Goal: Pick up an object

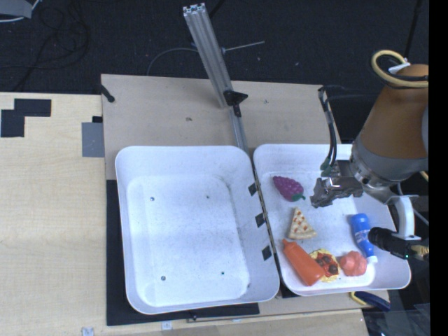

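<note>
In the right bin (276, 158) lie a purple grape bunch (288, 187), a pizza slice (301, 225), an orange carrot (302, 263), a yellow and red toy (325, 262), a red lump (353, 263) and a blue and white bottle (362, 234). My gripper (325, 193) hangs over the middle of that bin, just right of the grapes and above the pizza slice. I see nothing held between its fingers.
The left bin (185, 229) sits beside the right one, with black clips (257, 219) along the shared edge. A slanted metal bar (212, 56) rises behind the bins. Cables run down the arm on the right.
</note>
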`<state>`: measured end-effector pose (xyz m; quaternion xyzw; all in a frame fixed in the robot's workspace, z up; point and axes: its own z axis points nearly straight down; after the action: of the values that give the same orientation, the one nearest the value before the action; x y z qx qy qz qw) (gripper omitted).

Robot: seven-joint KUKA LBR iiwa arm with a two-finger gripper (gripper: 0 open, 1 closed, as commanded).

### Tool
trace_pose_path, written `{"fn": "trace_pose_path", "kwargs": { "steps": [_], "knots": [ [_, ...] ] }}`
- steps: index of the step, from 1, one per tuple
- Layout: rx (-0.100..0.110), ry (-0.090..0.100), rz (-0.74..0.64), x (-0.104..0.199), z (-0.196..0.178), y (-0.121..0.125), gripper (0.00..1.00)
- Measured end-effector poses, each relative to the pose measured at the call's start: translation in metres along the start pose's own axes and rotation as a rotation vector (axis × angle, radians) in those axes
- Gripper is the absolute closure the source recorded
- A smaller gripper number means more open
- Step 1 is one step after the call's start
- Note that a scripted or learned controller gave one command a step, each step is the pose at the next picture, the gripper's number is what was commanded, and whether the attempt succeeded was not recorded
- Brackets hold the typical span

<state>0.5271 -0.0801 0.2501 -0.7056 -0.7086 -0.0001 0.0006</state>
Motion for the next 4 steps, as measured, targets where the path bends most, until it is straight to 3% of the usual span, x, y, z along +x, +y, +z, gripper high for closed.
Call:
{"fn": "trace_pose_path", "kwargs": {
  "steps": [2,3,4],
  "knots": [
    [0.000,0.000,0.000,0.101,-0.004,-0.019,1.00],
    [0.002,-0.001,0.002,0.144,0.021,-0.027,1.00],
    [0.000,-0.001,0.003,0.168,0.020,-0.020,1.00]
  ]
}}
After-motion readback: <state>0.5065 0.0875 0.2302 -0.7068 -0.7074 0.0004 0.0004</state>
